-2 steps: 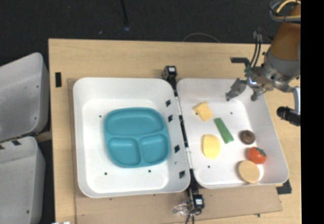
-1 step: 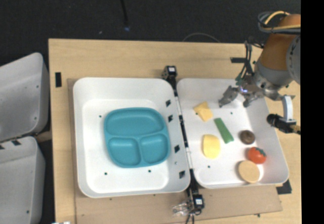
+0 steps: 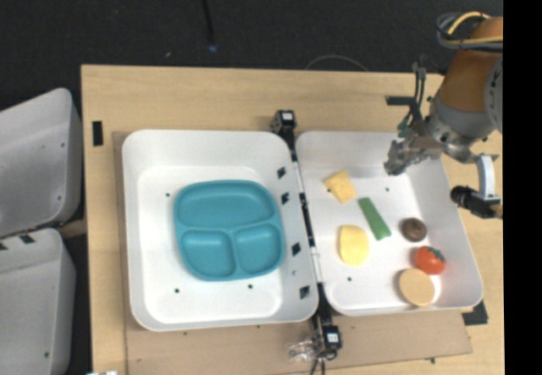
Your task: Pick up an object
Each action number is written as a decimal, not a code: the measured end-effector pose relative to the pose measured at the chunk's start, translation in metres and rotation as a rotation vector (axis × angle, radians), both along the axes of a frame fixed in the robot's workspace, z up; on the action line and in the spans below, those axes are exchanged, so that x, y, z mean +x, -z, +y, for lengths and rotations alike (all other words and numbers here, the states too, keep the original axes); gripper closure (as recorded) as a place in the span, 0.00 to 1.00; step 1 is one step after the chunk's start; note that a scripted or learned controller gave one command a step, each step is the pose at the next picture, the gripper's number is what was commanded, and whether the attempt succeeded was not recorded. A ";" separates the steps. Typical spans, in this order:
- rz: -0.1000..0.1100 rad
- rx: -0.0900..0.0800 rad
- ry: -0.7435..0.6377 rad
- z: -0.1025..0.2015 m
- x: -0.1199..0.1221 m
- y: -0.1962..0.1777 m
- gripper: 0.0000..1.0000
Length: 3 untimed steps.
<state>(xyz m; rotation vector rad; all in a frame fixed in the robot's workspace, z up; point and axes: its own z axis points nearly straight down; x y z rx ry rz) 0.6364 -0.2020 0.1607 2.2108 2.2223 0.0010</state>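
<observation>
The right white bin (image 3: pixel 440 195) holds several small items: a yellow wedge (image 3: pixel 341 186), a green stick (image 3: pixel 373 217), a pale yellow lump (image 3: pixel 354 245), a brown round piece (image 3: pixel 413 229), a red tomato-like piece (image 3: pixel 430 260) and a tan disc (image 3: pixel 417 287). My gripper (image 3: pixel 398 160) hangs over the bin's far right part, above and to the right of the yellow wedge. Nothing is visible between its tips.
The left white bin (image 3: pixel 152 280) contains a teal divided plate (image 3: pixel 227 228). A black clip (image 3: pixel 284 120) sits at the far end of the seam between the bins, another clip (image 3: pixel 326 336) at the near end. The wooden bench (image 3: pixel 212 94) surrounds both bins.
</observation>
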 end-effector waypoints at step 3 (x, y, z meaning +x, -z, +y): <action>0.001 0.003 -0.001 -0.007 0.000 -0.129 1.00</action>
